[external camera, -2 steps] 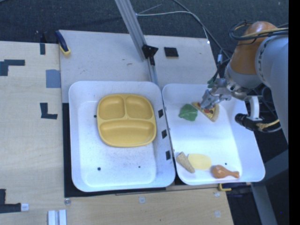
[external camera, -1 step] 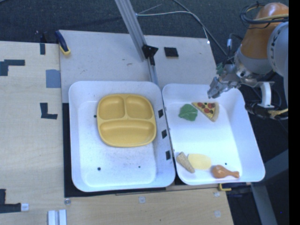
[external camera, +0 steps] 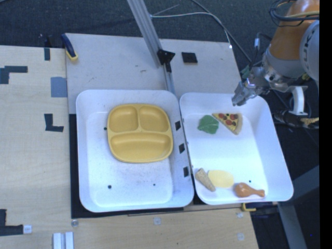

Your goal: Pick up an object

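Observation:
The right bin (external camera: 270,139) holds several toy foods. A pizza slice (external camera: 229,121) and a green leaf (external camera: 208,124) lie near its far edge. A tan wedge (external camera: 205,180), a yellow disc (external camera: 221,178) and an orange drumstick (external camera: 248,190) lie near its front edge. My gripper (external camera: 240,98) hangs over the far right rim of this bin, just up and right of the pizza slice. Nothing shows between its fingers.
The left bin (external camera: 93,154) carries a yellow divided plate (external camera: 139,132). A slanted metal pole (external camera: 148,25) with a black bracket (external camera: 165,56) rises behind the bins. A cable arcs across the back. Black squares mark the bench.

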### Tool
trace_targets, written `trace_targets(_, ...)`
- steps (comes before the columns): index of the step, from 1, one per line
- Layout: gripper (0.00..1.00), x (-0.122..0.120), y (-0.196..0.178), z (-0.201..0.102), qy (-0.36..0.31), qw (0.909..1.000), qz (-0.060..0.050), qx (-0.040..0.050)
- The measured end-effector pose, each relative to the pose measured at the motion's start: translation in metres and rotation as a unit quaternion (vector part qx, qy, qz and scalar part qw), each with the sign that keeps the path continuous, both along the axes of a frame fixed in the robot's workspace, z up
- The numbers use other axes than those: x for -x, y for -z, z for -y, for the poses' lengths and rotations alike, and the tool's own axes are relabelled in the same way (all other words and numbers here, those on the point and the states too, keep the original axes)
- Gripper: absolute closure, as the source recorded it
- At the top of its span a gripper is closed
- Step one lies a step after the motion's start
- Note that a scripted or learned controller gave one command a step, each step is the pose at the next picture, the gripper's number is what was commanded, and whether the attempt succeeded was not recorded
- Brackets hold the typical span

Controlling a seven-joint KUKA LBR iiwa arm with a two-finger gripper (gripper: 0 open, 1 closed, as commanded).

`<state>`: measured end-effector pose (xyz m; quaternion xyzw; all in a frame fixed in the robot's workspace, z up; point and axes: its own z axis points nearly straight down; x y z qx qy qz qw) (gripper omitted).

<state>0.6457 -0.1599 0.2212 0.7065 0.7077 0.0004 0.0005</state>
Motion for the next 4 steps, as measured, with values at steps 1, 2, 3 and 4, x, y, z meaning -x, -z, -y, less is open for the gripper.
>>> trace_targets(1, 1.0, 0.016, -0.009, -0.048, -0.001, 1.0, -0.002, -0.0005)
trace_targets(2, 1.0, 0.028, 0.003, -0.1, -0.002, 1.0, -0.003, -0.0005)
trace_targets(3, 1.0, 0.041, 0.012, -0.148, -0.002, 1.0, -0.003, -0.0003)
trace_targets(4, 1.0, 0.054, -0.001, -0.203, -0.002, 1.0, -0.002, -0.0006)
